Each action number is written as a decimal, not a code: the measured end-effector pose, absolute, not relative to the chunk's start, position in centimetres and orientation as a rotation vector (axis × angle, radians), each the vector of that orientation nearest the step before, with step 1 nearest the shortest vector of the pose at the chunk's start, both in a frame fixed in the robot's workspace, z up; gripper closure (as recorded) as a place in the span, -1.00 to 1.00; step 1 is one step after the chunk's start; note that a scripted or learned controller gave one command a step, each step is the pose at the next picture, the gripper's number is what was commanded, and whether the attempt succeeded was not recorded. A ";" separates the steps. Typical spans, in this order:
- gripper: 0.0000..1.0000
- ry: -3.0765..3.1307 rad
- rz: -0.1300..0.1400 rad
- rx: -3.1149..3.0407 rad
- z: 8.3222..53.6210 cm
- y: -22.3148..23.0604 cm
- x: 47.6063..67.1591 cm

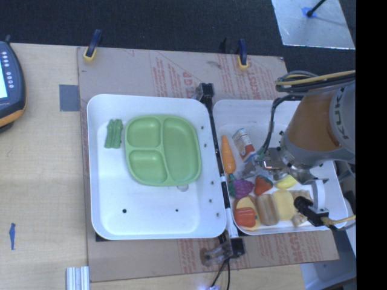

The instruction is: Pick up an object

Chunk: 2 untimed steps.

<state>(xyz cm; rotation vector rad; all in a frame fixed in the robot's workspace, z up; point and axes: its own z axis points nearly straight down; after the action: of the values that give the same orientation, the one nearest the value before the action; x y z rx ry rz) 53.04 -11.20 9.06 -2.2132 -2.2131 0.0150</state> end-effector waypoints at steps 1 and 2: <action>-1.00 -2.221 0.007 -2.213 9.1 -10.2 49.0; 1.00 -2.227 0.006 -2.211 10.2 -10.3 49.2</action>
<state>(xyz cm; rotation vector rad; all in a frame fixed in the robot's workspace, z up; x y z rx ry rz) 49.22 -10.33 10.19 -2.2105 -2.2268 0.0064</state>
